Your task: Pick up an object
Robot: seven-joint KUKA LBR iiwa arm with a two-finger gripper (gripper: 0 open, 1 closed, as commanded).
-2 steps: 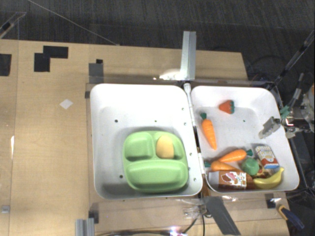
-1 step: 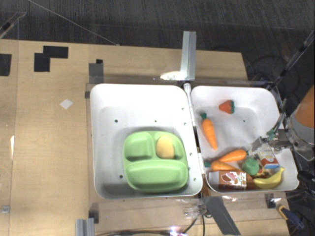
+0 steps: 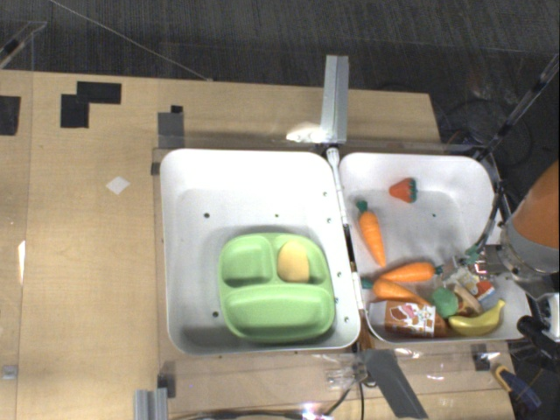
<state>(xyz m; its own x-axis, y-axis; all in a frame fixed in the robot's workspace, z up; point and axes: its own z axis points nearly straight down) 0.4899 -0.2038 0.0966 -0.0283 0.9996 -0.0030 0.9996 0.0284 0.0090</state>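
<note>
On the desk (image 3: 87, 261), the left bin (image 3: 188, 234) carries a green tray (image 3: 262, 309) cupping a yellow fruit (image 3: 294, 261) in 1 pocket, so it can't roll. The right bin (image 3: 455, 178) holds a strawberry (image 3: 402, 190) and 3 carrots; the nearest carrot (image 3: 372, 236) lies lengthwise, leaf-end away. The tool's state I cannot tell.

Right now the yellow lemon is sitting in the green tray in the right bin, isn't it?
Not quite. The yellow lemon does sit in the green tray, but the tray is in the left bin, not the right one. The camera view shows it.
</note>
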